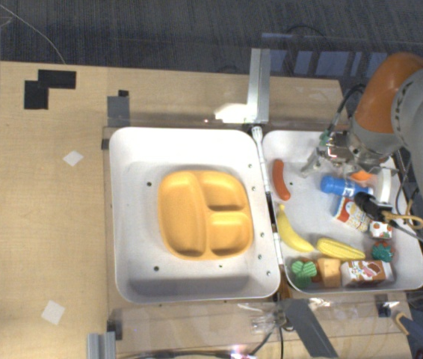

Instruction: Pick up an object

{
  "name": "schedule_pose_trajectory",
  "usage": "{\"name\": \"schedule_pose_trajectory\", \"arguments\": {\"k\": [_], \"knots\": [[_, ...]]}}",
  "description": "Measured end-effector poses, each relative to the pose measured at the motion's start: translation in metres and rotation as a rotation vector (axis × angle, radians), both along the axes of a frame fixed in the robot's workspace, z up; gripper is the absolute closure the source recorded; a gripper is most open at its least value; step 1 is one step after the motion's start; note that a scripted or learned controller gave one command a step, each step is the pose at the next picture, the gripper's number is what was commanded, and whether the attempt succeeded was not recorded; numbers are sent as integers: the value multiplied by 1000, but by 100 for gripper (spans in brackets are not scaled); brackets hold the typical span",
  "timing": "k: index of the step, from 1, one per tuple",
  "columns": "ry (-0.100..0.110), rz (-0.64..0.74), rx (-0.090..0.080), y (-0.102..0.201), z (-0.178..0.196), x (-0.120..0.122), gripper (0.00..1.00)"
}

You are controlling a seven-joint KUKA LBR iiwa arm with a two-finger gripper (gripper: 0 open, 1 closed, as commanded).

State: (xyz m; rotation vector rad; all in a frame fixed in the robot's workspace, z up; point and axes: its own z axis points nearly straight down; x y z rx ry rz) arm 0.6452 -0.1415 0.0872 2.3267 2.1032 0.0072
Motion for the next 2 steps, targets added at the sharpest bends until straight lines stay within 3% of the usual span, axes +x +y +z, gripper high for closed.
{"name": "schedule_pose_trajectory", "arguments": {"k": [1, 2], "knots": [[-11, 6, -4, 0, 15, 4, 100], [-10, 7, -4, 0, 15, 3, 0]]}}
